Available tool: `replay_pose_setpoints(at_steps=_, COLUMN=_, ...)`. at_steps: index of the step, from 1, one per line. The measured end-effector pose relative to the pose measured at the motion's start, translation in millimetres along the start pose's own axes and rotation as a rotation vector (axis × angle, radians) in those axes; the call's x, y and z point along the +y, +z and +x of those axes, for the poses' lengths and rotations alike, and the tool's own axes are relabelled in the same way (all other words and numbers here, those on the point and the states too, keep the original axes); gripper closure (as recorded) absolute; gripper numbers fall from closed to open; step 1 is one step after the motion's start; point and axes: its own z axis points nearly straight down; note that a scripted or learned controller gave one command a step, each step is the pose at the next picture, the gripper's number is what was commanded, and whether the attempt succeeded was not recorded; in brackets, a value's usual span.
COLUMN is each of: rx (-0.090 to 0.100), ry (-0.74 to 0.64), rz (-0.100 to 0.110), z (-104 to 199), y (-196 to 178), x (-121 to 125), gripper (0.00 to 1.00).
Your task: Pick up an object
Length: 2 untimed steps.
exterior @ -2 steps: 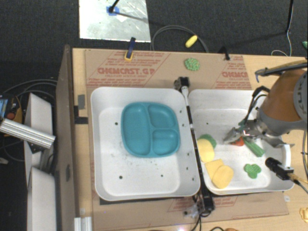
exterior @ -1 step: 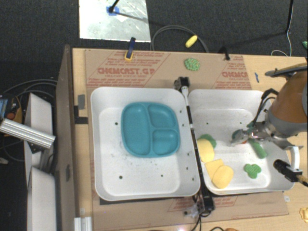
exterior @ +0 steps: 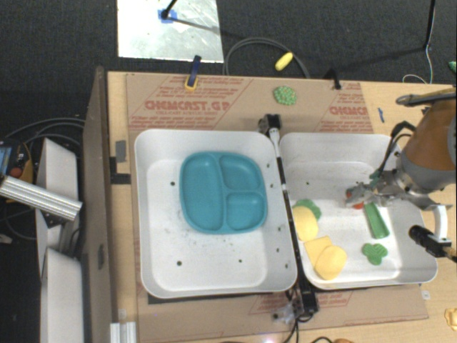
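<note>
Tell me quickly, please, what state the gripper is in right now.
Gripper: low over the right bin, just left of the green stick; whether it is open or closed cannot be told, and nothing is visibly held.

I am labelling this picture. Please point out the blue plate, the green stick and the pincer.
blue plate [exterior: 223, 192]: camera view, centre ridge.
green stick [exterior: 376, 219]: camera view, middle of its length.
pincer [exterior: 357, 194]: camera view, between fingertips.
</note>
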Motion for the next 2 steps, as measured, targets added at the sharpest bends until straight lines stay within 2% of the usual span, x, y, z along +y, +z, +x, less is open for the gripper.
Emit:
replay_pose_setpoints(at_steps=1, rx=0.003, ry=0.005, rz=0.008, z=0, y=1, x=-50, gripper=0.0)
replay_pose_setpoints(at_steps=2, rx=0.001, ry=0.003, rz=0.001, z=0, y=-10, x=-47, gripper=1.0)
